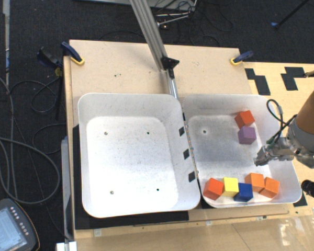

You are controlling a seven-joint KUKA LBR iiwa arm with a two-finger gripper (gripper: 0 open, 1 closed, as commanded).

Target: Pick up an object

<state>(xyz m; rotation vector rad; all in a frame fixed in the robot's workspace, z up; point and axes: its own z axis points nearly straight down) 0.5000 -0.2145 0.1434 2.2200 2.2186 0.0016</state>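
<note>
The tabletop (146, 67) carries two white bins side by side. The left bin (128, 153) lies toward the left edge, the right bin (220, 140) toward the right edge. The claw (262, 158) hangs over the right bin's right side; open or closed, I cannot tell. Orange block (244, 118) and purple block (246, 135) sit near it. Along that bin's front wall: orange cube (214, 187), yellow block (230, 185), blue block (244, 192), two orange blocks (262, 183).

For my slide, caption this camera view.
Gripper hovers in right bin near purple block, above coloured blocks.
</note>
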